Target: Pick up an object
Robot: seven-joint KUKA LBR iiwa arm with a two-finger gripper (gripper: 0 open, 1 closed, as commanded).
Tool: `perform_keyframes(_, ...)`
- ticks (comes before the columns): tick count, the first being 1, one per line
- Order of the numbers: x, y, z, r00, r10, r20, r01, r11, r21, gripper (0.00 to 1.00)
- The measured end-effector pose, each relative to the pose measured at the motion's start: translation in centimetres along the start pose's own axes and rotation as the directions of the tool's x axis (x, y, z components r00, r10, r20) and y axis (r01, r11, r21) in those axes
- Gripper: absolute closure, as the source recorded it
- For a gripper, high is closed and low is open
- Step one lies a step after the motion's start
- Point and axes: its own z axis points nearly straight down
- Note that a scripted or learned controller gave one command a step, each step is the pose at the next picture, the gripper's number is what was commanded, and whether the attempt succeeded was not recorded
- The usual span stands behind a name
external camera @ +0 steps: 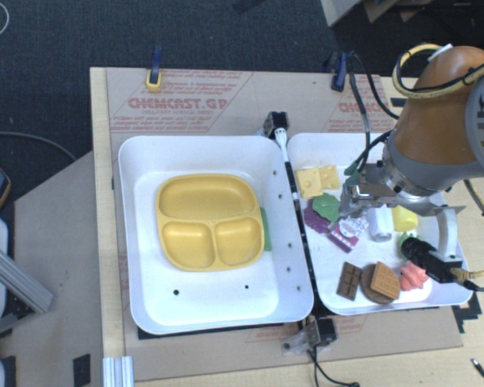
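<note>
Nothing is lifted yet, so the pick itself remains to be done; the toy objects lie in the right bin [456,295], among them a yellow cheese piece [316,180], a purple piece [321,220] and a chocolate bar [349,280]. The arm [444,111] reaches in from the right, wrist pointing down, end effector [363,216] low just beside the purple piece; whether it is apart or together I cannot tell.
</note>
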Motion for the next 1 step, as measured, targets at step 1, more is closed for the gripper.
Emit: perform_keyframes(1, 0.38, 0.36, 0.26, 1.0, -0.001, 0.0, 0.001, 1.0, 0.001, 1.0)
